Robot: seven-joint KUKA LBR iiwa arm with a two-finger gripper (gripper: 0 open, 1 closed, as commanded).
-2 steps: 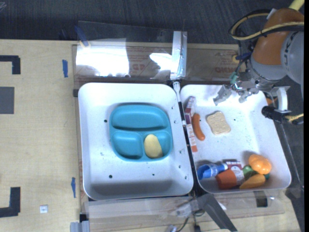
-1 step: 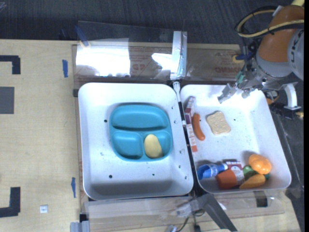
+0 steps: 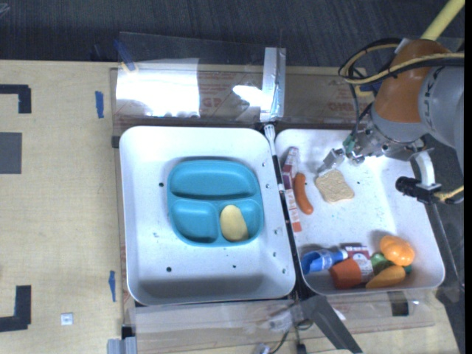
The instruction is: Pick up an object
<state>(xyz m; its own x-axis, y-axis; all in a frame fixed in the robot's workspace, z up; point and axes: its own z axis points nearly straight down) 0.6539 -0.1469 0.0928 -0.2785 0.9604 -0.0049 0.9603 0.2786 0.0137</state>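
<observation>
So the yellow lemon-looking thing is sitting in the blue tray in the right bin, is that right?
Not quite. The yellow object does sit in a lower compartment of the blue tray, but that tray is in the left bin, not the right bin. The camera view shows this.

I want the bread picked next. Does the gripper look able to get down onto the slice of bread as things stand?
Probably yes. The gripper hovers just above the slice of bread, which lies flat and alone on the right bin floor; the sausage lies apart beside it.
</observation>
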